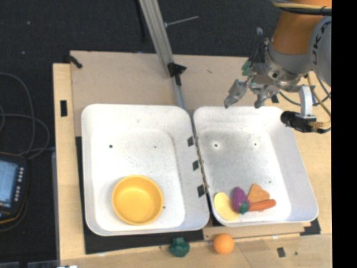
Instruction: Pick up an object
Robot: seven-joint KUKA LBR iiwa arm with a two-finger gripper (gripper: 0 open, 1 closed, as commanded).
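Camera view: the arm point(298, 24) enters at the upper right of the frame, and its gripper point(246, 95) hangs over the far rim of the right bin point(290, 149), near that bin's upper edge. The two fingers point(233, 95) stand spread apart with nothing between them, so the gripper is open and carries no load.

The pickable things sit in a tight cluster at the lower edge of the right bin, toward the lower centre-right of the frame: a pale yellow piece point(222, 204), a purple piece point(239, 197), an orange wedge point(257, 192) and a carrot point(262, 205). They touch or nearly touch one another. The carrot's long axis runs roughly left to right across the frame, tipped up slightly at its right end.

From the gripper, this cluster lies almost straight down the frame, across the whole bare floor of the bin, so the two are well apart. The coming move likely calls for a long traverse toward the near rim before any descent.

The left bin point(100, 127) holds a yellow bowl point(137, 199) in its lower part. An orange ball point(223, 243) and a green thing point(179, 247) lie on the bench below the bins, outside them.
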